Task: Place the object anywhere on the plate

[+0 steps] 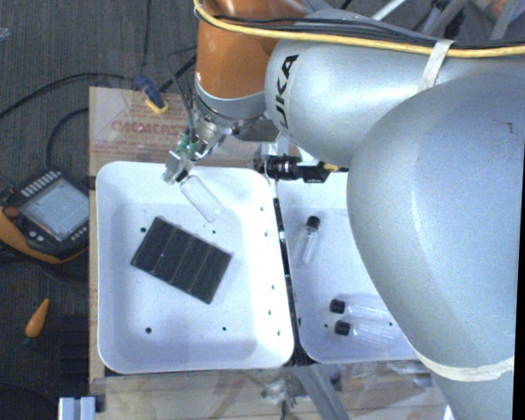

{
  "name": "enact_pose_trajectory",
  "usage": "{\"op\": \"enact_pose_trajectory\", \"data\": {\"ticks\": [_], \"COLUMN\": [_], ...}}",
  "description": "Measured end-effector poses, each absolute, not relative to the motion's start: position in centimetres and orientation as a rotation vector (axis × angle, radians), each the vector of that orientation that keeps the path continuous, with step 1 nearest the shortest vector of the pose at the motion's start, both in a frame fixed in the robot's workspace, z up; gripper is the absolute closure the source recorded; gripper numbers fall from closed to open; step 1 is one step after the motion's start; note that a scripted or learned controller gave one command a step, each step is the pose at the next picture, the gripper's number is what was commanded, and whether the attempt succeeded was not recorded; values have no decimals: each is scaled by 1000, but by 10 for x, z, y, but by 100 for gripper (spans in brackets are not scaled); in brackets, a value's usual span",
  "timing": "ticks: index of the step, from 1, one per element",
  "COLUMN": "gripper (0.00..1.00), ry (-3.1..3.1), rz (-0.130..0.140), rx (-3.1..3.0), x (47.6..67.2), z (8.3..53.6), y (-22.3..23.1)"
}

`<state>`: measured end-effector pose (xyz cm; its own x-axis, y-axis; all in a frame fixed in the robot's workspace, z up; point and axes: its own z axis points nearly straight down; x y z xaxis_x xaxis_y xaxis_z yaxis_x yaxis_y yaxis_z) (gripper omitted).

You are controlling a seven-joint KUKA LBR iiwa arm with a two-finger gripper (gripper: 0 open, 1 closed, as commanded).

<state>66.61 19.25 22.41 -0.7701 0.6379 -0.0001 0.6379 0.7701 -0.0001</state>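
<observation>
- The plate (181, 259) is lying flat in the left bin (116, 329). It is a dark ribbed rectangle, turned at a slant to the bin walls.
- The task's thing is a clear tube (202, 198), see-through and hard to pick out against the white floor. It looks like a plain cylinder with no dark cap showing.
- The tube is lying just above the plate's upper edge in the picture, close to it but apart from it, and resting on the bin floor. It is running diagonally, with one end pointing up-left, away from the plate.
- The gripper (176, 169) is hanging above and to the left of the plate's top corner, with its tip right at the tube's far end. I cannot tell whether it is touching the tube.
- I cannot tell whether the gripper is apart, together or clamped on the tube; it is too small and partly blurred.
- The arm (407, 124) is looming large to the right of the plate, and its orange band (240, 45) is sitting well above the plate.
- The right bin (325, 269) is sitting to the right of the plate. It is holding one black-capped vial (309, 238) level with the plate and two more capped vials (349, 316) lower down.
- A handheld pendant (47, 215) is lying on the floor to the left of the plate, outside the bin.
</observation>
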Motion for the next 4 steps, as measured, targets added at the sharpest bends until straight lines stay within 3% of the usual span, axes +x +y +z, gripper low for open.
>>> {"op": "enact_pose_trajectory", "data": {"ticks": [1,2,3,4], "gripper": [100,100,100,100], "ry": [2656,3085,2977,2922], "rz": [-5,2,3,-1], "rx": [1682,581,1004,1158], "x": [633,651,646,578], "z": [150,238,239,271], "y": [221,218,234,231]}}
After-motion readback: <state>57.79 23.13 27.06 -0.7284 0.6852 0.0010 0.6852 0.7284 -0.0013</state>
